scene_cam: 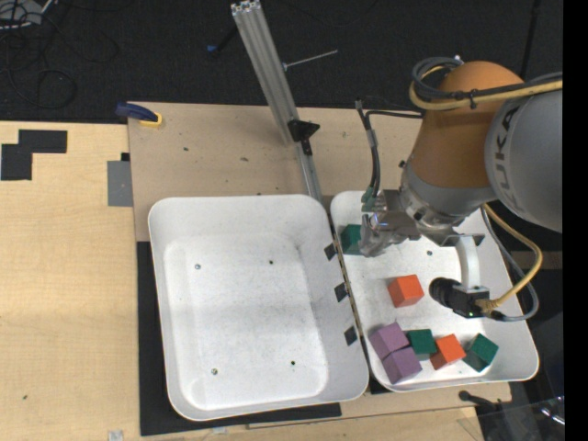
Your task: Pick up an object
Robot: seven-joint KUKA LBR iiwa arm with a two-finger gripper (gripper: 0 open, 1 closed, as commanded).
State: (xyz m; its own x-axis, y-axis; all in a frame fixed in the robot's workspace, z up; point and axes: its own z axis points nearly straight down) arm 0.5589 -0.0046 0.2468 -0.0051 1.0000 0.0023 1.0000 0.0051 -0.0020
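One gripper (375, 237) hangs low in the right bin (514, 366); whether it is released or clenched I cannot tell. Just beside it sits a dark green block (350, 238), probably light, stiff and best pinched across flat opposite faces. Farther out lies an orange cube (405, 290).

White bins: we count two (184, 219) (514, 361).
Orange blocks: two (405, 290) (447, 349).
Purple blocks: two (389, 338) (401, 365).
Green blocks: three (350, 238) (422, 342) (480, 351).

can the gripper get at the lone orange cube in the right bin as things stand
Probably yes. The orange cube sits apart from the other blocks with bare bin floor around it, and the gripper hangs close by, above the green block.
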